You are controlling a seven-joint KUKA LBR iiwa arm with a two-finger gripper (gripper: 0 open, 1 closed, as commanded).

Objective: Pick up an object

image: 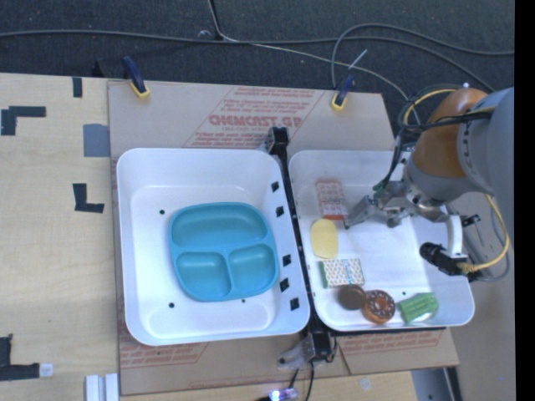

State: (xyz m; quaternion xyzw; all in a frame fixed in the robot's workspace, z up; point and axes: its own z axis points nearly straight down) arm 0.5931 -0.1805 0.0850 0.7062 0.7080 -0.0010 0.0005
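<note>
My gripper (361, 215) hangs over the middle of the right bin (368, 167), reaching in from the right. Just left of it lie a yellow oval object (324, 238) and a pale pink-printed packet (329, 197). Nothing shows in its grasp. Nearer the front lie a small patterned square packet (343, 271), a brown round piece (351, 296), a sprinkled donut (379, 307) and a green object (418, 307).
The left bin (142, 224) holds a blue divided tray (222, 250). A black divider with clips (284, 224) runs between the bins. The grey arm with its orange band (447, 140) and cables covers the right bin's right side.
</note>
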